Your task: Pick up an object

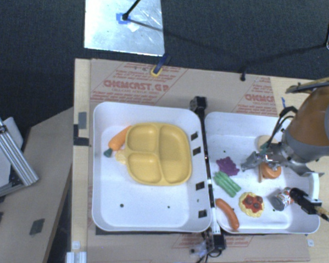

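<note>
Bench (77,173) w/ red-printed sheet (222,84) on top, 2 white bins (149,210) side by side on it.

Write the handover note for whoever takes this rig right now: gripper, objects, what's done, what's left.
Gripper: low in the right bin, right at an orange toy; grip cannot be told.
Right bin also holds purple grapes, a green pod, a sausage and a small pizza.
Left bin: yellow plate, with a carrot at its edge.
Done: nothing visibly lifted.
Left: grasp one object and raise it.
</note>
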`<state>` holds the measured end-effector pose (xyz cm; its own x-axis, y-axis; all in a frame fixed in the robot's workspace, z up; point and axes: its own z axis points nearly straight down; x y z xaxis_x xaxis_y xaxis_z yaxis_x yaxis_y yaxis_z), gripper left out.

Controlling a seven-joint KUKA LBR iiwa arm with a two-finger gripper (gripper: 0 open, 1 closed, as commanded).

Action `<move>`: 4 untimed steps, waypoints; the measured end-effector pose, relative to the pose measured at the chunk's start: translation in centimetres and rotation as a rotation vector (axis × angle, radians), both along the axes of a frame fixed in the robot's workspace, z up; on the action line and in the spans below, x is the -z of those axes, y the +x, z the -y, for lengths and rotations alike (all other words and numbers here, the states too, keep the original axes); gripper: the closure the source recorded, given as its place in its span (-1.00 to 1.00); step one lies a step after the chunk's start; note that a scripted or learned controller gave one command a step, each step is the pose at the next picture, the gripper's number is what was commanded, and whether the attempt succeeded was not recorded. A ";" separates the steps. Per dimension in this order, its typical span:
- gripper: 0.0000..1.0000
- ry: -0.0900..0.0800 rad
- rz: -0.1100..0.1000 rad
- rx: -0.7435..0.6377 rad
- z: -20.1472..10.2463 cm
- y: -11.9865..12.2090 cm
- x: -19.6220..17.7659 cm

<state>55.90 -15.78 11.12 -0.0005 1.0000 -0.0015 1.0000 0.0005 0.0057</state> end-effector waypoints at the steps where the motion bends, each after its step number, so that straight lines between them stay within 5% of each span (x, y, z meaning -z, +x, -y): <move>1: 1.00 -0.003 0.006 0.000 0.1 0.1 -1.1; 3: 1.00 0.000 0.002 -0.004 -0.7 -0.1 -11.7; 4: 1.00 0.003 -0.002 -0.009 -5.4 1.4 -12.2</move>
<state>57.29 -10.43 23.37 -0.0091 1.0000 0.0012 1.0000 0.0091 0.0040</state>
